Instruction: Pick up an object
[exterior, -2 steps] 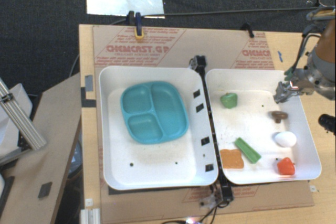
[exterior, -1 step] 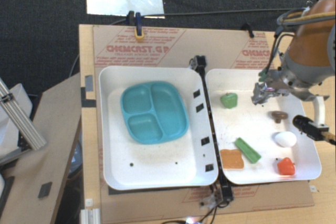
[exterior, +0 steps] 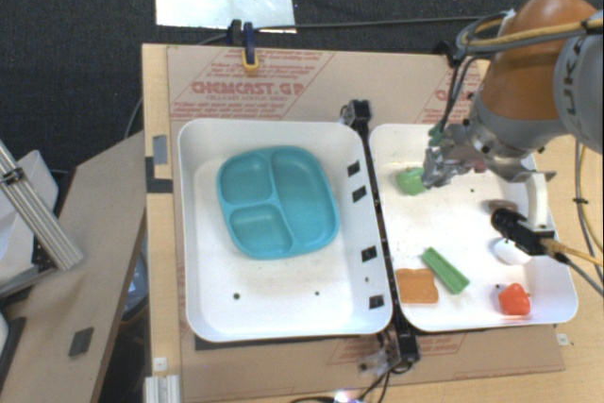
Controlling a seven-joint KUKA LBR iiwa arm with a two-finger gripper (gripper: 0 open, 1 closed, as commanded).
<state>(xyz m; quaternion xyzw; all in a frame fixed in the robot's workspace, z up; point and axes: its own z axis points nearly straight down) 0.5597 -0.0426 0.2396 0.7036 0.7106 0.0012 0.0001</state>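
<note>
Nearest item: a red-orange piece (exterior: 514,299) in the near right corner of the right bin (exterior: 472,226), close to the rim. The gripper (exterior: 436,169) is low over the far left part of the same bin, pointing down and left from the grey wrist. Whether it is set wide or narrow cannot be told at this angle. A green lump (exterior: 411,180) lies on the bin floor just beside the gripper tip, on its left. Contact cannot be confirmed, and the lump is not seen to be gripped. Further toward the near rim, a green bar (exterior: 444,269) lies at a slant, with an orange block (exterior: 416,286) flat just beside it on the left. The two look to be touching or nearly so. The left bin (exterior: 193,231) holds a teal divided plate (exterior: 278,201), lying flat about the middle. Both bins rest on a brown board (exterior: 274,80) with red lettering.
</note>
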